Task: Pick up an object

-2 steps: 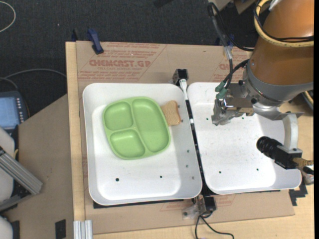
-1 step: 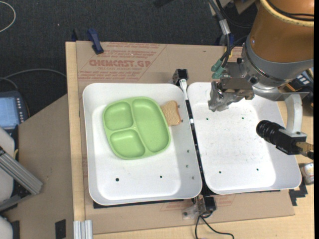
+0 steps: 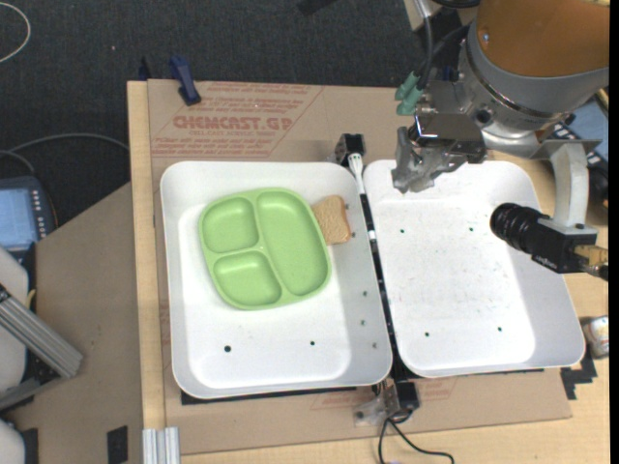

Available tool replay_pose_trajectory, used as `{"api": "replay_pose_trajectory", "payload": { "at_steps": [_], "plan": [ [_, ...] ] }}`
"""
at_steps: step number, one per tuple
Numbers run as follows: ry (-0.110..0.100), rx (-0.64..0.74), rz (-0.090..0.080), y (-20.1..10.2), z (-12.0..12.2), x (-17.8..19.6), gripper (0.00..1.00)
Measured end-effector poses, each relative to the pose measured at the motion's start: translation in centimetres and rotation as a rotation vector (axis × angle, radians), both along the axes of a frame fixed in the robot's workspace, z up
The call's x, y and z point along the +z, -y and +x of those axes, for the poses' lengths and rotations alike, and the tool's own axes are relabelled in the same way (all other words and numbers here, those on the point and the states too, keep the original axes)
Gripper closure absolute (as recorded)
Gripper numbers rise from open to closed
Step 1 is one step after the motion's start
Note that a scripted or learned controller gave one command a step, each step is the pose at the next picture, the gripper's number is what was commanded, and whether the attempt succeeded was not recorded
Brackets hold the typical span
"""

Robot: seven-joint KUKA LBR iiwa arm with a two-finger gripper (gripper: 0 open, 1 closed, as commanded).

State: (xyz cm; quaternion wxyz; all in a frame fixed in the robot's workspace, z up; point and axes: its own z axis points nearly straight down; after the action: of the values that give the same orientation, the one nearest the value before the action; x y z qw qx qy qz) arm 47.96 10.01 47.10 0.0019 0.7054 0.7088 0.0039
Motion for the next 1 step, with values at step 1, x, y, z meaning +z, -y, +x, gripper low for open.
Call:
{"api": "replay_pose_trajectory", "payload": {
  "at_steps": [1],
  "plan": [
    [-0.004, -0.002, -0.002, -1.49, 0.07, 1.43, 1.00]
  ]
}}
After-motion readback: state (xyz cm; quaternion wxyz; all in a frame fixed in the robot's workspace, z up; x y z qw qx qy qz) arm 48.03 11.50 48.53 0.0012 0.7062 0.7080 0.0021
